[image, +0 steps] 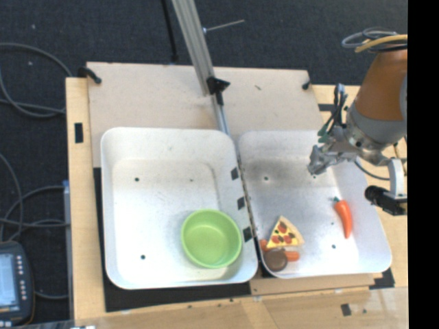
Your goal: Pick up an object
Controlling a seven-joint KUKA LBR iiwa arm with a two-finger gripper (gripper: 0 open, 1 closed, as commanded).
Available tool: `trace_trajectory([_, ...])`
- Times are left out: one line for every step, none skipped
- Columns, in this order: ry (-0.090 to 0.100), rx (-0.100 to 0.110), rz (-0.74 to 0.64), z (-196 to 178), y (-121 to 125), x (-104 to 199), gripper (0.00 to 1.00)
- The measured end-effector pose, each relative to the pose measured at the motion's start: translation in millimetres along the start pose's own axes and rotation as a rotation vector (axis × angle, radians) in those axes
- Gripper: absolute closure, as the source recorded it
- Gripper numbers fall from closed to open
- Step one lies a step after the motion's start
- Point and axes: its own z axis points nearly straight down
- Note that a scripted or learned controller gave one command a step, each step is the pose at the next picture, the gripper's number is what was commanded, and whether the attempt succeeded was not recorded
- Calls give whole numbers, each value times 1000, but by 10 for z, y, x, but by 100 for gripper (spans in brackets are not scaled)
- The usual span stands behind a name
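An orange carrot (343, 217) lies near the right side of the right bin (274, 157). A toy pizza slice (284, 233) rests near that bin's front edge, with a brown round piece (276, 259) and a small orange piece (293, 256) just in front of it. A green bowl (210, 238) sits at the front right of the left bin (137, 157). My gripper (317, 164) hangs over the upper right part of the right bin, above and left of the carrot, with nothing seen between its fingers.
A slanted metal pole (199, 53) runs from the top of the view down to the gap between the bins. The arm's grey wrist and orange band (381, 91) cover the right bin's far right corner. Cables lie on the dark floor at left.
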Motion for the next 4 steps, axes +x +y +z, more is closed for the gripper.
trace_trajectory([3, -1, -5, 41, 131, 522, 100])
trace_trajectory([4, -4, -7, -101, 392, 1020, 100])
trace_trajectory([3, -2, -6, -18, 562, 1528, 100])
trace_trajectory([4, -3, -6, -26, 850, 2052, 100])
